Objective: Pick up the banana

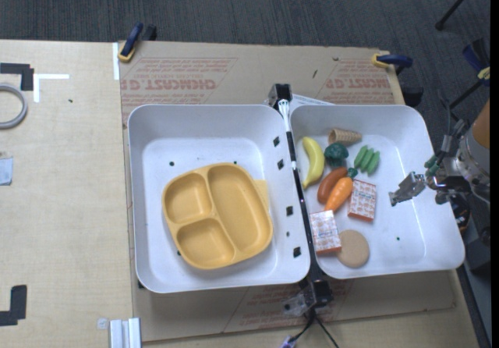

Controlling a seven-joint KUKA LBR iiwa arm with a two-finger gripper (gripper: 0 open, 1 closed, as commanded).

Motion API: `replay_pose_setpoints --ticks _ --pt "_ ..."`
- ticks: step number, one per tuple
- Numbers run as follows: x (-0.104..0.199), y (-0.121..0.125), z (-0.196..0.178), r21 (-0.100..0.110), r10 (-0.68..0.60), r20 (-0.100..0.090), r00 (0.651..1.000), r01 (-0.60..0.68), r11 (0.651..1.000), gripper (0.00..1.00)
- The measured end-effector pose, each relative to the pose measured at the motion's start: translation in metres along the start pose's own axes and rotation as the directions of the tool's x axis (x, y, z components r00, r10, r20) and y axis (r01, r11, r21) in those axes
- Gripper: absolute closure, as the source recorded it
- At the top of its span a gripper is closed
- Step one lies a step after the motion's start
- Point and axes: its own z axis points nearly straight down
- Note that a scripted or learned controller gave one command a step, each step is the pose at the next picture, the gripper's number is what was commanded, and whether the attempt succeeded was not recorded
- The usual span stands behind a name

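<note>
With its finger state impossible to tell, the gripper (408, 188) hung well to the right of the banana (313, 161), which lay against the bin divider beside a carrot (337, 189) and broccoli (336, 154), so a descent risked snagging those neighbours.

Not much readable here tbh. The cardboard sheet (234, 73) lying under the bins is showing red printed lettering just above the left bin, upside down and mirrored from this angle, looks like "GHGAST GR" or similar, can't nail it. A second red print is sitting in the upper right on the same cardboard, also flipped, too blurry. The small boxes (362, 201) in the right bin are carrying print that's too tiny to read.
</note>
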Motion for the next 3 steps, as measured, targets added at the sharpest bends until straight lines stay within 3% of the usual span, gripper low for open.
replay_pose_setpoints --ticks 1,2,3 --pt "0.076 0.032 0.032 0.001 0.268 0.0 0.963 -0.268 0.963 0.0" --pt "0.12 0.108 0.023 0.0 0.106 0.001 0.994 -0.106 0.994 0.0" --pt "0.183 0.095 0.023 0.002 0.173 0.001 0.985 -0.173 0.985 0.0"
